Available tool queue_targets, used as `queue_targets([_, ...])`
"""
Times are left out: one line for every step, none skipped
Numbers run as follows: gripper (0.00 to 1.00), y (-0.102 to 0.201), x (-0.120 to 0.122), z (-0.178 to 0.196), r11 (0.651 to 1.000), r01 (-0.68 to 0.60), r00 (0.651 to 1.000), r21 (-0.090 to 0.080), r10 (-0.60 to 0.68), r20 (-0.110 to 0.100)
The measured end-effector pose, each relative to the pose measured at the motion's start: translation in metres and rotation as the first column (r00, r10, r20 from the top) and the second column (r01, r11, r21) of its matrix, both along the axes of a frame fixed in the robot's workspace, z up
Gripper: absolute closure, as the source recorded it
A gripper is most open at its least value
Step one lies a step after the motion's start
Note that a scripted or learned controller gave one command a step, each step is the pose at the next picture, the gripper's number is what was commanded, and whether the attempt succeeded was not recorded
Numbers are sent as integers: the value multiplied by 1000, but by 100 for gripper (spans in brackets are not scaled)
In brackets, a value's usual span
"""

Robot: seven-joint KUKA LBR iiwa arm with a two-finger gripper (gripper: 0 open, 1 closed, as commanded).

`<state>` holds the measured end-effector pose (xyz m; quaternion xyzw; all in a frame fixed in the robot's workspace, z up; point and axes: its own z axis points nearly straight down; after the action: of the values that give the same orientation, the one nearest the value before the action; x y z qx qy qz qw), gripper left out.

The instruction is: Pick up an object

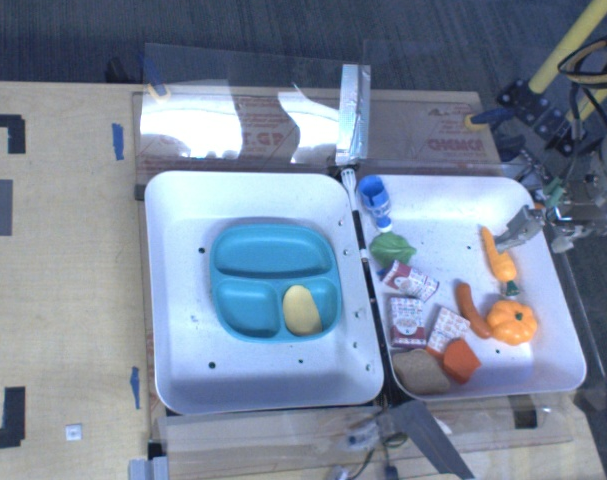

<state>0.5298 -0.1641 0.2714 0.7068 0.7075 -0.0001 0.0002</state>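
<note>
We cannot tell how the jaws stand: the gripper point(528, 224) is a small grey shape at the right bin's point(573, 363) upper right rim, too blurred to read, and we see nothing held in it. It hangs just above and to the right of the carrot point(499, 257), which lies near that edge. Below the carrot sits a small orange pumpkin point(512, 321), with a sausage point(472, 309) touching its left side. Farther left lie three small cartons point(414, 306), a red block point(461, 361) on a brown patch, a green leafy piece point(392, 247) and a blue bottle point(374, 199) by the divider. The left bin point(178, 218) holds a teal tray point(273, 251) with a yellow potato point(302, 310) in its lower right compartment.

We judge this the approach step, with nothing picked yet. The carrot looks the likeliest target; next the gripper needs to drop over it and close across its narrow width.
</note>
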Motion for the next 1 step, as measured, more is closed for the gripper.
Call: queue_targets([0, -2, 28, -144, 980, -200, 980, 5, 201, -7])
